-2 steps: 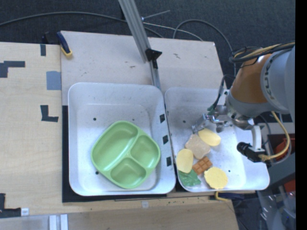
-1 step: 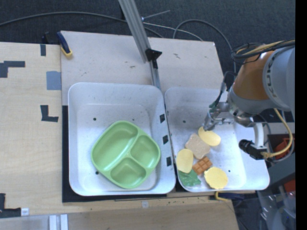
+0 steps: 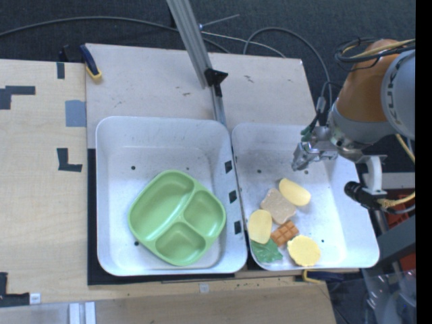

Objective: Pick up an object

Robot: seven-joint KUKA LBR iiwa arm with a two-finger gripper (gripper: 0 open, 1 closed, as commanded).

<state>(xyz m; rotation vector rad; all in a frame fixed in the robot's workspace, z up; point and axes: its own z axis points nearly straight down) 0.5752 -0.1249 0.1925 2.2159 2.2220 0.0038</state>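
In the right bin [image 3: 351, 238] lie several toy foods: a yellow oval piece [image 3: 294, 192], a tan bread slice [image 3: 277, 205], a yellow piece [image 3: 260, 225], a small orange waffle block [image 3: 285, 233], a green leaf [image 3: 268, 251] and a round yellow disc [image 3: 304, 250]. My gripper [image 3: 302, 160] hangs over the bin's upper part, just above and to the right of the yellow oval piece. I see nothing between its tips.
The left bin [image 3: 111, 181] holds a green divided plate [image 3: 177, 217]. A grey metal rail [image 3: 192, 36] slants down from the top to the seam between the bins. Cables run behind the bins. A blue and yellow tool [image 3: 90, 62] lies at the upper left.
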